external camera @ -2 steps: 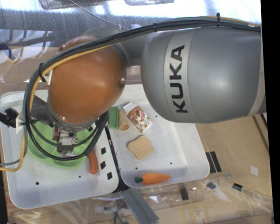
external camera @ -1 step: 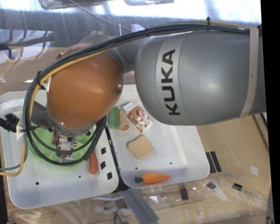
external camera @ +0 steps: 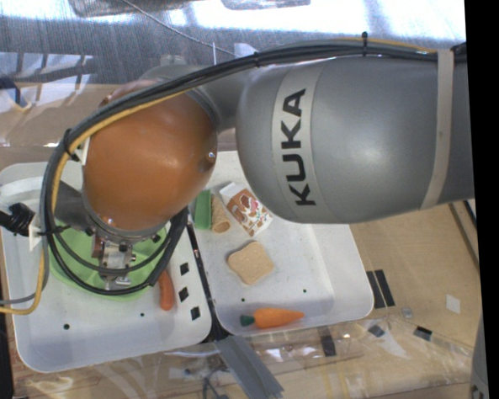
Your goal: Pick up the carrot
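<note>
Progress is looking early: nothing is being carried, so the whole grasp and lift are, by my read, still to do. Nearest the camera, one orange plastic carrot with a green top [external camera: 272,318] is lying on its side at the front edge of the right-hand shallow white bin [external camera: 342,269], well apart from the gripper. Just behind it one tan toast-shaped slice [external camera: 251,263] is sitting flat; further back one small printed carton [external camera: 246,210], one beige cone-like piece [external camera: 220,215] and one green piece [external camera: 202,211] are clustering near the divider. In the left-hand shallow white bin [external camera: 38,334], one slim orange-red stick-shaped item [external camera: 166,291], possibly a second carrot, is lying beside one flat lime-green plate [external camera: 73,277]. The two-finger gripper [external camera: 114,266] is hanging over that plate below the orange wrist dome; whether it is open or closed I cannot tell. Two bins, one arm.
</note>
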Robot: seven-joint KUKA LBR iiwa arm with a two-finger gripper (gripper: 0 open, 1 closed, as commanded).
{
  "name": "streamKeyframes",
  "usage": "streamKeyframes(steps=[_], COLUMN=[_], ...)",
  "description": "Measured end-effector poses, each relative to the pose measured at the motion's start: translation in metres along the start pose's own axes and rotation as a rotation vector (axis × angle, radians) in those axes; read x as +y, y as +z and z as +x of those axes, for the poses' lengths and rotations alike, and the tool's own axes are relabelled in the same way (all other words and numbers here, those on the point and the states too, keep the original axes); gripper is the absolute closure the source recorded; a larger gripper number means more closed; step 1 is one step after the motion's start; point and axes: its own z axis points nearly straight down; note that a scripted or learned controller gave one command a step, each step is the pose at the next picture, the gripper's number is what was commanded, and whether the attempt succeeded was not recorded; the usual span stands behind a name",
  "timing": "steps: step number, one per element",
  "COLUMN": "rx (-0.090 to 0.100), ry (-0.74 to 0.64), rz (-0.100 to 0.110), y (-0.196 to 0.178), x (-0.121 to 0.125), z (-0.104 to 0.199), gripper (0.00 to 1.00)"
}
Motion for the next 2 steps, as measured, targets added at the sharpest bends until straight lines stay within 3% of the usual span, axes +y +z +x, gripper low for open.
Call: streamKeyframes(steps=[1, 2], rx=[0.001, -0.002], ry=[0.001, -0.001], rz=[0.004, 0.001], y=[0.012, 0.04], x=[-0.004, -0.004], z=[0.021, 0.02], gripper=[1.0, 1.0])
